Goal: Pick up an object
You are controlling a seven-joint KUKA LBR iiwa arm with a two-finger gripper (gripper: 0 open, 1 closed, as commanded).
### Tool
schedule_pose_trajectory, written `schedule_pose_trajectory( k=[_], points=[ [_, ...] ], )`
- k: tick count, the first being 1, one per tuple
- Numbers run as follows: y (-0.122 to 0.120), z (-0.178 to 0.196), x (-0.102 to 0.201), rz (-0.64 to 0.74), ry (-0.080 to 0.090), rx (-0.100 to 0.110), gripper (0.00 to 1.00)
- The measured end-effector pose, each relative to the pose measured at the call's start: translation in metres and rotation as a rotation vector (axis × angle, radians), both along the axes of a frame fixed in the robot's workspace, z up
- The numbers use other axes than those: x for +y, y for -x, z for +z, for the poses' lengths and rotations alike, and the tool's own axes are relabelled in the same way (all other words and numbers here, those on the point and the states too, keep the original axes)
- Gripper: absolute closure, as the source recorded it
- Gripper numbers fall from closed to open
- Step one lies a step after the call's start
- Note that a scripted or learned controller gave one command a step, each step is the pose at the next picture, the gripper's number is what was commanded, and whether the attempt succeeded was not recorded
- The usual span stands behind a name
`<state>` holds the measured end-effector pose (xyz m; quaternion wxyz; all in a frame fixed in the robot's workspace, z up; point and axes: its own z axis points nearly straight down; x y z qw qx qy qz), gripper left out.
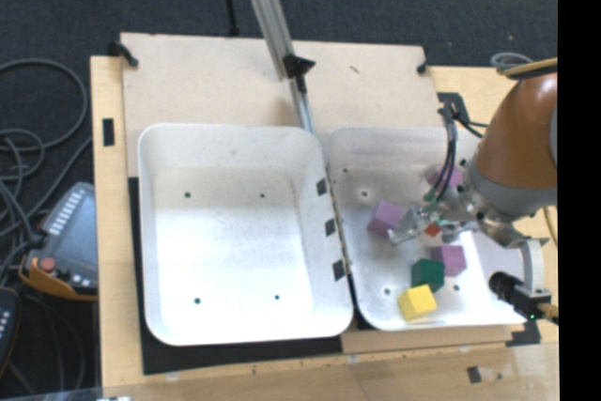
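The right bin (pixel 362 155) holds several small blocks. A light purple block (pixel 384 217) lies near the bin's middle. A smaller purple block (pixel 453 259), a dark green cube (pixel 428 273) and a yellow cube (pixel 418 302) sit closer to the front edge. Another purple piece (pixel 443 176) peeks out from behind the arm at the back right. My gripper (pixel 415 229) hangs low inside the right bin, just to the right of the light purple block and above the green cube. The wrist hides how it stands against the block.
The left bin (pixel 235 230) sits beside the right one, sharing a raised divider (pixel 333 221). A slanted metal pole (pixel 268 5) rises from the back of the bench. Cables and a pendant (pixel 61 239) lie on the floor at left.
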<state>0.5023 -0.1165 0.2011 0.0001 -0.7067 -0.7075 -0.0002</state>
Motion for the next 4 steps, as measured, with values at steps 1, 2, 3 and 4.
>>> schedule_pose_trajectory(
  k=[1,2,3,4],
  points=[
    [-0.133,-0.072,-0.008,0.004,0.002,-0.003,0.0],
    [-0.104,-0.106,0.017,0.003,0.001,0.003,0.0],
    [-0.053,-0.104,0.024,-0.002,0.002,0.001,0.0],
    [-0.055,-0.093,0.022,-0.008,0.001,-0.005,1.0]
  ],
)
